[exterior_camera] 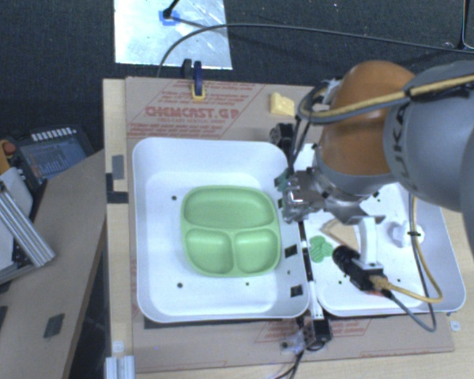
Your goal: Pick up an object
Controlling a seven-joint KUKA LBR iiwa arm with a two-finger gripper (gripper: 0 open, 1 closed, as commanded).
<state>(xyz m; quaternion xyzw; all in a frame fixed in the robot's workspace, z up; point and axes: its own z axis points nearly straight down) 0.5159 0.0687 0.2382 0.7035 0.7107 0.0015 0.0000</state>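
A green divided plate (226, 229) lies in the middle of the left bin (154, 180). In the right bin (434, 287), near the dividing wall, lies a small green object (321, 249), with a tan wedge-shaped piece (339, 231) just beside it. A small pale object (396, 231) rests further right. My gripper (294, 198) hangs low over the wall between the two bins, just right of the plate's edge and above the small green object. The arm's bulk hides much of the right bin.
A yellow block (282, 103) lies on the cardboard sheet behind the bins. A blue-and-yellow clamp (196, 79) grips the board's far edge. A side table with a handheld control unit (51, 155) stands to the left.
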